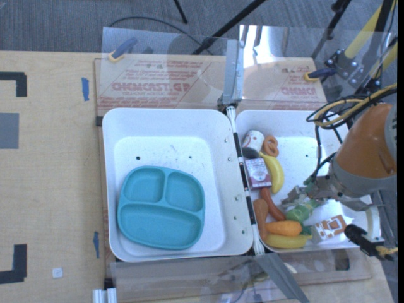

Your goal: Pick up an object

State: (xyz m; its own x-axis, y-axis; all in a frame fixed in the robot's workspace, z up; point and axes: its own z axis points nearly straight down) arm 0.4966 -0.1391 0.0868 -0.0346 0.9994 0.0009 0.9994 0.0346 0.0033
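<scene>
Right bin (pixel 297 145): toy food piled along its left wall. Banana (pixel 275 171) beside a dark snack packet (pixel 257 173), pretzel (pixel 271 146) and white cup (pixel 253 139) above them. Lower down, a sausage (pixel 272 207), carrot (pixel 284 228), a second banana (pixel 285 241), a green item (pixel 300 212), and a small carton (pixel 329 226). Gripper (pixel 298 197) sits low over the green item, near the sausage; grip state cannot be determined from here. Left bin (pixel 165 128) holds a teal divided plate (pixel 162 207).

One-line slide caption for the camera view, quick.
Tool low over toy food in the right bin; teal divided plate in the left bin.
</scene>
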